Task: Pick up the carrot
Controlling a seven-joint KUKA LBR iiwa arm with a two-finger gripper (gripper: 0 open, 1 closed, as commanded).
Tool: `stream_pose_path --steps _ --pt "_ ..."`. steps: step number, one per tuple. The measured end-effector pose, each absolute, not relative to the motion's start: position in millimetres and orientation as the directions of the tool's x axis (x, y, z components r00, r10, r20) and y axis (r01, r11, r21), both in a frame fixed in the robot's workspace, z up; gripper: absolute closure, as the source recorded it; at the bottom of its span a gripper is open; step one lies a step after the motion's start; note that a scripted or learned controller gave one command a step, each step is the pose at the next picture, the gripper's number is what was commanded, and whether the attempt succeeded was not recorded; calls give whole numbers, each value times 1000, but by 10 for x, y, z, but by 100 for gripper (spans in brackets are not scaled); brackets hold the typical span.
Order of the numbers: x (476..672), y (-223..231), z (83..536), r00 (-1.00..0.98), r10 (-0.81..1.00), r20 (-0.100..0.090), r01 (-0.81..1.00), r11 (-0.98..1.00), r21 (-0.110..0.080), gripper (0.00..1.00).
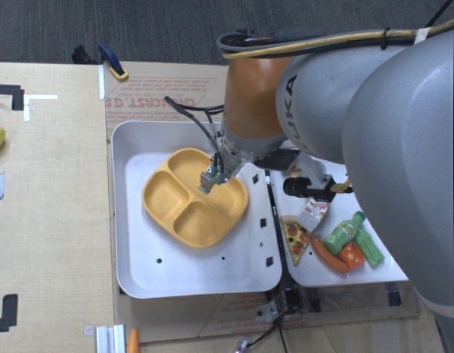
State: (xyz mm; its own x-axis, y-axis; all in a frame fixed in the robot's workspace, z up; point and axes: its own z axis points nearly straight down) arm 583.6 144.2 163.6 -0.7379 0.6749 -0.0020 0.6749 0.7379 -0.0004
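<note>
Currently the end effector sits over the yellow divided plate in the left bin; grip state can't tell. Carrot lies in right bin, beside pizza slice.

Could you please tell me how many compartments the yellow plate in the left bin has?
3 in the yellow plate: one at its left, one at the top under the gripper, one at the bottom right.

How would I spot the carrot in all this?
Look at the right-hand white bin, at the cluster of toy food near its front. The carrot is the slim orange stick lying aslant between the pizza slice and the green bottle.
</note>
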Motion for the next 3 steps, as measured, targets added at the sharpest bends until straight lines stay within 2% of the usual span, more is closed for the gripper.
stream_pose_path --steps 3 --pt "5873 1439 1909 -744 668 -11 668 744 -1 100"
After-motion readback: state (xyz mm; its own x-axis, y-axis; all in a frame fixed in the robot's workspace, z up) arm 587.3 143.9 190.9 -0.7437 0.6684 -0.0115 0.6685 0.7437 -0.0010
